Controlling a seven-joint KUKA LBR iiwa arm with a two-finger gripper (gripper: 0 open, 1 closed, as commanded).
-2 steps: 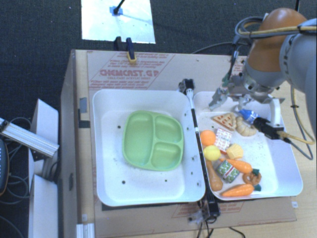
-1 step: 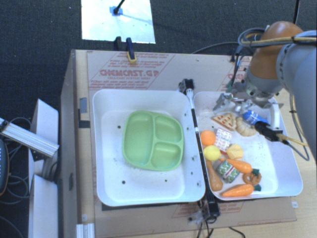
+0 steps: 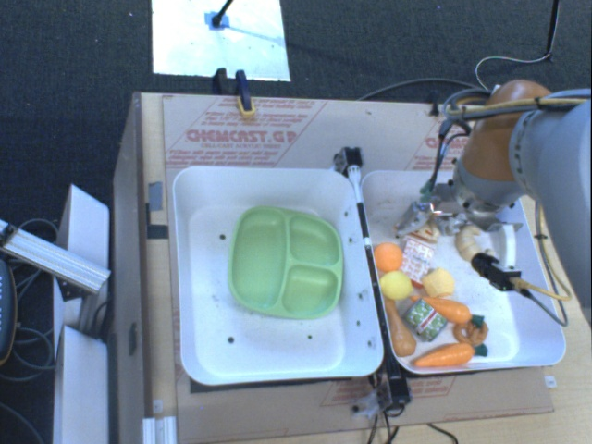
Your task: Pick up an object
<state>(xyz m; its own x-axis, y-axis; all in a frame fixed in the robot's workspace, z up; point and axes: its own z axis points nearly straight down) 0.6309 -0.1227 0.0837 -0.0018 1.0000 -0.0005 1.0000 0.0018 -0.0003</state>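
The floor is dark, speckled carpet, running along the far side and down the left. On it, at the far side, lies a pale square sheet in bright light, with a thin dark rod slanting down to a small fitting on it. The table is topped with brown board printed in red lettering. At the left stand light metal rails and a white frame. Dark cables trail across the floor at far right.
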